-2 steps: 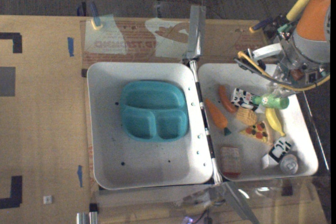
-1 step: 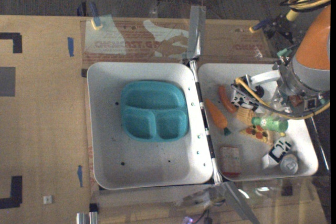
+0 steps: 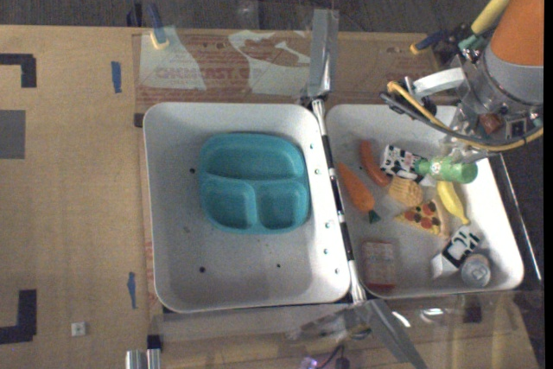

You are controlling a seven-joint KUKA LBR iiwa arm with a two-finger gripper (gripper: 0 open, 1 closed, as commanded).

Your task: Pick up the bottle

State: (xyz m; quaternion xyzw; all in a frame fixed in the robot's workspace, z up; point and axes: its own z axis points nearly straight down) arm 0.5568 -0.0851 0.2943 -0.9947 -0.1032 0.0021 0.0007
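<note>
Bottle: the green bottle (image 3: 451, 171) lies on its side in the right bin (image 3: 510, 259), toward 2 o'clock from the bin's middle, its light cap end pointing to 9 o'clock.
Gripper: the gripper (image 3: 460, 149) hangs directly above the bottle, at the end of the grey arm with the orange band (image 3: 525, 22). If it is open, closed or gripping, I cannot tell — the wrist and cables cover that part.
Close neighbours: a black-and-white carton (image 3: 400, 161) is just beside the bottle at 9 o'clock; a yellow banana (image 3: 452, 201) is just beside it at 6 o'clock; a corn cob (image 3: 405, 190) lies near, at 8 o'clock.
Further things in the right bin: a red sausage (image 3: 374, 162) and an orange carrot (image 3: 356, 188) toward 9 o'clock, a pizza slice (image 3: 422, 218) at 7 o'clock, a brown block (image 3: 378, 262) at the lower edge, a second black-and-white carton (image 3: 460, 246) and a metal can (image 3: 475, 270) at 5 o'clock.
Left bin: the left bin (image 3: 173, 255) holds a teal divided tray (image 3: 253, 181) — well apart from the bottle.
</note>
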